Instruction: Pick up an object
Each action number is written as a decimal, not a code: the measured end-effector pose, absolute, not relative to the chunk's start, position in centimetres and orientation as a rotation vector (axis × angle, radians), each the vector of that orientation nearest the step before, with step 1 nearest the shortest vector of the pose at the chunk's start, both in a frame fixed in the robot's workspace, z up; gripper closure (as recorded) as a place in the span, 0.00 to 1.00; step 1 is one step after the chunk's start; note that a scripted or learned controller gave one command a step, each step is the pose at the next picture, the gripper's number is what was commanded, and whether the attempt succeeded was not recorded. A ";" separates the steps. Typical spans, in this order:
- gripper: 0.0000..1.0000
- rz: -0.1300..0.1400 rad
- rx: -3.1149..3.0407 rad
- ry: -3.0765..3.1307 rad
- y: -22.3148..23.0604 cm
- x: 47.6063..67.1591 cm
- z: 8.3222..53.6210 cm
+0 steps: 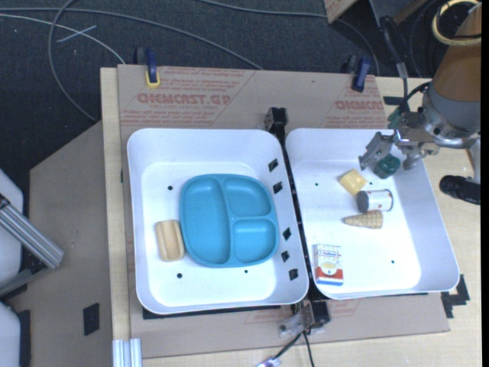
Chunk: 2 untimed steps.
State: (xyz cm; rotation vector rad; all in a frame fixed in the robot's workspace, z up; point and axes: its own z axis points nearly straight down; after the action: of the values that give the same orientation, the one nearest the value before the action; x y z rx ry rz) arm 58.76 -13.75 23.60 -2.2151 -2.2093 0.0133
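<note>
So the gripper [387,159] is seen hanging over the far part of the right bin [428,228], and a small dark green object [388,166] looks to be caught between its fingers, so the claw can be called clamped on it, though the view is blurry there. The other candidates are left lying in the same bin: a yellow block [352,181], a small can [374,200], a cone-shaped piece [364,220] and a little carton [328,264] near the front edge. A blue divided plate [228,220] and a bread-like piece [170,239] are parked in the left bin [145,205]. Trouble could be expected if the green thing is only pinched at its edge; it might get dropped during a lift.
</note>
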 end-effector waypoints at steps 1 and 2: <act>0.00 0.000 -2.220 -2.221 -13.7 59.0 24.4; 0.00 0.005 -2.218 -2.216 -14.2 59.2 18.3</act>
State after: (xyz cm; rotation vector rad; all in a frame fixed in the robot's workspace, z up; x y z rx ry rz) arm 59.22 -14.21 18.26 -2.2182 -2.2159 0.0052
